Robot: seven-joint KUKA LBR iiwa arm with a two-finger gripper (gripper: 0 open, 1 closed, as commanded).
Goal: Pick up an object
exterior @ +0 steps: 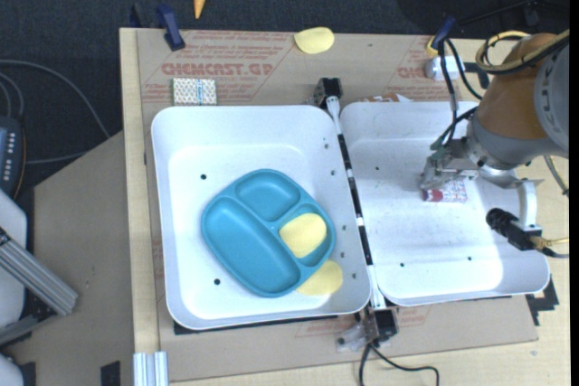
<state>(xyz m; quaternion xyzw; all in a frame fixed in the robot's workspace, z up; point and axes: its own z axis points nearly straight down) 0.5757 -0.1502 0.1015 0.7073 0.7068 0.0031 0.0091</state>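
A small flat packet with red and white markings (445, 193) is lying on the floor of the right-hand white bin (425, 267), toward its upper right part. The claw (441, 174) is sitting directly over it, its metal tip touching or almost touching the packet's upper edge; from this angle it is not possible to tell whether the claw is apart, together, or gripping the packet. The grey arm with its orange band (511, 108) is reaching in from the right side, leaning over the bin's right wall.

Just beside it, the left-hand white bin (181, 149) is holding a blue divided plate (253, 235), lying flat and turned at a slant. A yellow rounded object (304, 233) is resting in the plate's small right compartment. A second yellow piece (323, 280) is lying on the bin floor, touching the plate's lower right edge.

Both bins are sitting on a brown desk (235, 63) with red printed lettering. A pale yellow oval object (314, 40) is lying near the desk's far edge, and a small patterned packet (194, 90) is lying just above the left bin. A tiny orange carrot-shaped object (200, 0) is lying on the dark floor beyond the desk.
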